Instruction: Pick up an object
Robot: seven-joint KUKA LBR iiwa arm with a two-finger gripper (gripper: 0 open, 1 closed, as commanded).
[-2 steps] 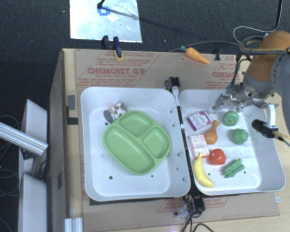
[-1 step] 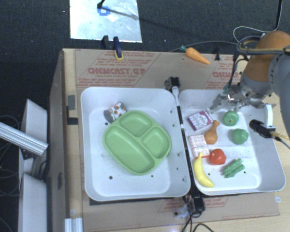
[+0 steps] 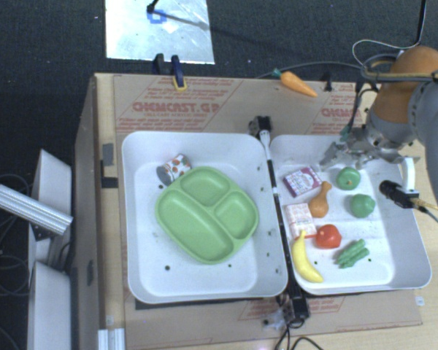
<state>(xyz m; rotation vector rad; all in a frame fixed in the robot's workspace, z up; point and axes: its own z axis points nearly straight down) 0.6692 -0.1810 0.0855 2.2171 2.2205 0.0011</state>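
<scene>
Nearest item: yellow plastic banana (image 3: 306,257), lying along the near-left wall of the right-hand shallow white bin (image 3: 416,265), near side of the orange-brown toy drumstick (image 3: 320,200), which serves as landmark for this list.

Item: ridged green plastic pod bundle (image 3: 352,254), nearer than the drumstick and to its right, well apart from it.

Item: round red plastic tomato (image 3: 328,235), just nearer than the drumstick, between the banana and the pod bundle.

Item: small pink-and-white printed carton (image 3: 299,215), just left of the drumstick's thick end, close to or touching it.

Item: round dark-green plastic ball (image 3: 362,205), right of the drumstick, apart from it.

Item: pale green divided plastic plate (image 3: 206,214), well left of the drumstick, flat in the left-hand shallow white bin (image 3: 142,268).

Item: purple-and-white printed box (image 3: 301,181), just beyond and left of the drumstick's thin end.

Item: round light-green plastic apple (image 3: 348,177), just beyond and right of the drumstick. It sits closest to me of all the things to pick up and rests on the bin floor.

Item: small patterned orange-and-white can (image 3: 175,168), far left of the drumstick and a little beyond it, tipped at the plate's far-left edge.

Item: my metal two-finger gripper (image 3: 348,155), beyond the drumstick, directly above the apple's far side. Whether I am spread or closed, I cannot tell. Nothing can be seen held in me.

Item: orange plastic carrot (image 3: 299,84), well beyond the drumstick, on the brown printed board (image 3: 204,104) outside both bins.

Item: blue clamp (image 3: 177,71), far beyond and left of the drumstick, on the board's far edge.
</scene>
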